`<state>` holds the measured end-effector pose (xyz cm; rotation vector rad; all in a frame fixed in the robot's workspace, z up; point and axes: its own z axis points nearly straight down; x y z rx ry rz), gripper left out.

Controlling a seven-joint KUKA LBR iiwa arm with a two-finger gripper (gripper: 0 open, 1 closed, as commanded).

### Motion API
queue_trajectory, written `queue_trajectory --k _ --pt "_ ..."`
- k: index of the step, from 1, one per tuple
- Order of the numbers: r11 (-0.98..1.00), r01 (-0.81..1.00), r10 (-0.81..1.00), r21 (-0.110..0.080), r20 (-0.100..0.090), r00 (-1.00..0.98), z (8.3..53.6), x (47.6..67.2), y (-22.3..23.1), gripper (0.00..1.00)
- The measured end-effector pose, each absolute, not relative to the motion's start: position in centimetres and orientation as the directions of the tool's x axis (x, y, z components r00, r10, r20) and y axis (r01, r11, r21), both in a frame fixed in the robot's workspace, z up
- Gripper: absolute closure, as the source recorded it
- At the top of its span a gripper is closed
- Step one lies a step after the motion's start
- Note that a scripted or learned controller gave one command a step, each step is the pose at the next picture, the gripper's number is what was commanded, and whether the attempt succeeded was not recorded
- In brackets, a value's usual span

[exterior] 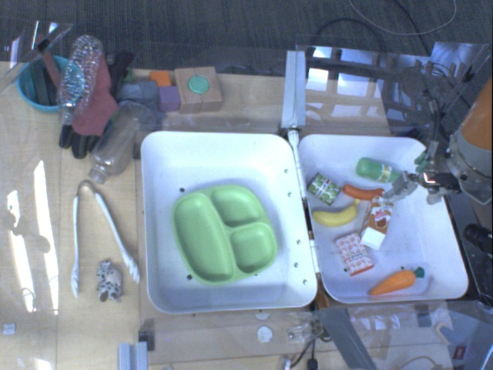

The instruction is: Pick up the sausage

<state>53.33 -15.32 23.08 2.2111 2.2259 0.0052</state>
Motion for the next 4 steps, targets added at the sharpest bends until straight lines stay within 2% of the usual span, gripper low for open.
queue_trajectory --k 1,2,3,4 --pt "0.072 0.997 0.997 0.004 -0.001 -0.072 16.4 56.6 -12.7 0.0" --pt "0.126 0.992 0.992 0.012 -0.003 -0.126 9.7 56.0 -18.6 0.0" --pt "0.05 0.999 0.999 0.008 -0.001 -0.05 8.7 63.0 -15.5 0.0" --pt "0.058 0.998 0.998 0.015 -0.003 -0.058 10.1 63.3 -15.3 1.0"
